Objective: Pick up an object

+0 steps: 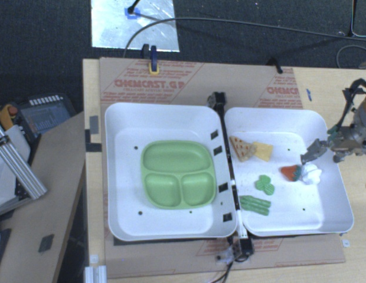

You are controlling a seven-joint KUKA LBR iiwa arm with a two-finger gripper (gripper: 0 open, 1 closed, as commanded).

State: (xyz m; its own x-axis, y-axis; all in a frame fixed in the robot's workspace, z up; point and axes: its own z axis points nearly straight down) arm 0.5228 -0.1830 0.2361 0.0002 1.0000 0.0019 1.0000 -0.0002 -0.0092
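The hand point(309, 156) hangs low in the right bin point(289, 119), seemingly reaching for the red toy point(289, 172) beside it; whether it grips, I cannot tell; next, a clean lift.

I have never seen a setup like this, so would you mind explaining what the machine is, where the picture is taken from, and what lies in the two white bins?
This is one picture from a fixed camera above a bench, looking down at a slant. Two shallow white plastic bins sit side by side. The left bin holds a light green plastic tray with three compartments. The right bin holds small toy foods: a tan waffle-patterned wedge, a yellow cheese-like block, a green broccoli-like piece, a green bean-like bundle, a red and green strawberry-like piece and a small white lump. The machine is a robot arm reaching in from the right; its two-finger gripper is low over the strawberry-like piece and the white lump. I cannot tell whether it holds anything.
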